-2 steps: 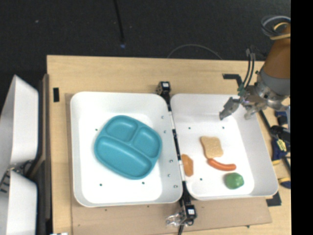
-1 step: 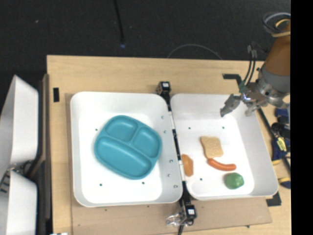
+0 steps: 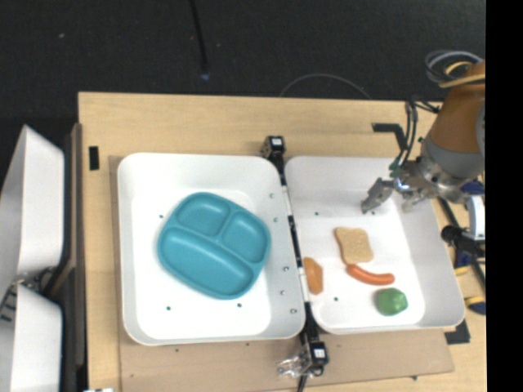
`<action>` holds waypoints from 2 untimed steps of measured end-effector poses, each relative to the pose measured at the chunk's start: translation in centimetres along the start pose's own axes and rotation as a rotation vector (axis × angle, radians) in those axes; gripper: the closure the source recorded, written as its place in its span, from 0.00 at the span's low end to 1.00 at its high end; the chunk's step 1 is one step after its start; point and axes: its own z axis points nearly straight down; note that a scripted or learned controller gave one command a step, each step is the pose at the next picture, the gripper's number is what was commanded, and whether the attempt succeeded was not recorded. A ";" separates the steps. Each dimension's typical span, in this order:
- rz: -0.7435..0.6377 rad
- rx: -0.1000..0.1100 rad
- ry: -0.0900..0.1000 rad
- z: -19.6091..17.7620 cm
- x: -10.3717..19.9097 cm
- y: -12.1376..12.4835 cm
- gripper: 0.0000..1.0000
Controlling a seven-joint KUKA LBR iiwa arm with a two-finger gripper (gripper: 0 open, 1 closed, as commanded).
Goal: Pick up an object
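Four food items are lying ungrasped in the right white bin (image 3: 425,313): tan bread slice (image 3: 354,245), orange sausage (image 3: 369,276), green ball (image 3: 391,301), orange piece (image 3: 313,274). The hand (image 3: 391,196) is hovering at one o'clock from the bread, fingers spread, gripping nothing. Picking remains undone.

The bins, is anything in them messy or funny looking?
Nothing is spilled or broken. One small oddity: the orange piece lies tight against the right bin's left wall, apart from the bread slice, sausage and green ball. The blue tray sits slightly turned in the left bin.
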 end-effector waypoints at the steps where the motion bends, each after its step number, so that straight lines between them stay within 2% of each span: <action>1: 0.001 -0.001 0.000 4.8 0.4 -0.8 0.00; 2: 0.004 -0.010 -0.001 6.3 0.2 -0.5 0.00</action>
